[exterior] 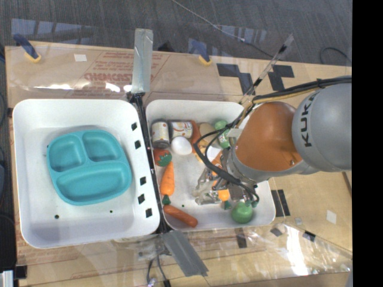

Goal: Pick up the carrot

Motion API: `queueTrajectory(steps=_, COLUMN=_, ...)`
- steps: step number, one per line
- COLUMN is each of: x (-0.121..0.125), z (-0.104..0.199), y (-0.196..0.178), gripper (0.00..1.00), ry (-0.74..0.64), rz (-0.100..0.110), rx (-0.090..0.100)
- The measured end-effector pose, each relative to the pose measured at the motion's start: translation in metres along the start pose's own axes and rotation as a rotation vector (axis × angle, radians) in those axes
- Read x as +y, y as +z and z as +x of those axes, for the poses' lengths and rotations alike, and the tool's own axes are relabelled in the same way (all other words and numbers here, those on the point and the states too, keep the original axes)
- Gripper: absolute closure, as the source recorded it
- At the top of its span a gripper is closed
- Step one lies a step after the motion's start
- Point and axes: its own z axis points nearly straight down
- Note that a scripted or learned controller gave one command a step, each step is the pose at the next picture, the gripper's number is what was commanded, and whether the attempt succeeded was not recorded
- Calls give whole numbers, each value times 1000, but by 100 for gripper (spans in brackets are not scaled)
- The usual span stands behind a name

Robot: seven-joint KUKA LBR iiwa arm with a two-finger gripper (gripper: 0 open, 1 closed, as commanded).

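Carrot point(168, 180) lying against left wall of right bin point(197, 105), beside tin can point(160, 134), egg point(181, 145) and sausage point(181, 217). Gripper point(210, 190) low mid-bin, apart from carrot; opening impossible to tell. Risk: closing on neighbouring clutter, or pinning carrot against wall.

Robot lab: KUKA arm point(311, 130), taped bench point(179, 70), white bins point(24, 160), loose cables.

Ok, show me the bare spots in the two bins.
Free: left white bin, the floor around the teal divided plate, widest along its near edge. Crowded: right white bin, with orange carrot, white egg, green ball and gripper.
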Motion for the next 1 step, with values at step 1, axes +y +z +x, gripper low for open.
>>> queueTrajectory(steps=1, x=24, z=-30, y=-109, gripper=100, ry=28, rz=2, rx=-9)
